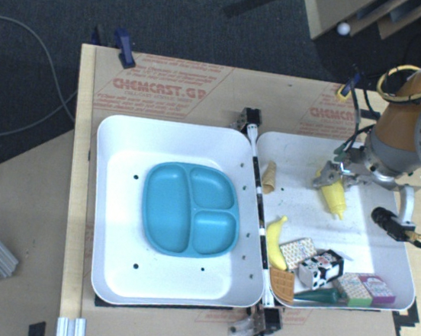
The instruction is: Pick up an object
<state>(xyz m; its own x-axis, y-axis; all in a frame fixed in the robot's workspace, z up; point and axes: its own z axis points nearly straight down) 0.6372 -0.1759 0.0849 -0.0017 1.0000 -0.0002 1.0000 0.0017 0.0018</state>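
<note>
Reaching into the right bin (pixel 391 260), the grey arm sets its jaws (pixel 335 180) at a yellow corn-like object (pixel 335 198).
Whether they grip it cannot be told. That object lies in the bin's upper middle, apart from the banana (pixel 273 241) and small boxes (pixel 335 273) nearer the front; a blue divided plate (pixel 190 208) sits in the left bin (pixel 116 182).

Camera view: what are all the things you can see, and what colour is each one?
bins: two, white, side by side on the bench
divided plate: one, blue, middle of left bin
banana: one, yellow, right bin, by the divider
yellow piece: one, yellow, right bin, under the gripper
tan piece: one, tan, right bin, far left corner
small packets and toys: several, mixed colours, right bin, near edge
clamps: two, blue, far edge of board
arm: one, grey and orange, from the right
gripper: one, grey, over right bin
</note>
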